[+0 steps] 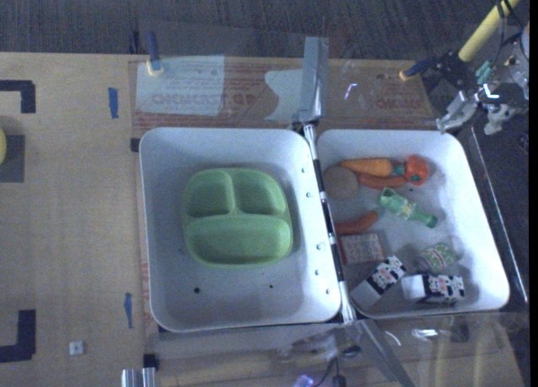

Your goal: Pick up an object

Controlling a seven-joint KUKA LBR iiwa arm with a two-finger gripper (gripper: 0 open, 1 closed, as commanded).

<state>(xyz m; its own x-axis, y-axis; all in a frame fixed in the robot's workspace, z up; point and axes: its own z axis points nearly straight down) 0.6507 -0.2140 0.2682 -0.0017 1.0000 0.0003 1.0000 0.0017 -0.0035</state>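
Dim, bluish light and a soft, grainy picture. The white bins (168,293) are the brightest areas, without hard shadows. Pale glare streaks the clear sheet (353,95) at the surface's far edge. Near edge blurred.

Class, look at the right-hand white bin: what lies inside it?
Inside the right bin lie a carrot, a green bottle, a sausage and two cow-patterned cartons. Whatever sits under them is covered.

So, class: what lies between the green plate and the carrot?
In the camera view, the two bins' touching walls and a brown round thing lie between green plate and carrot.
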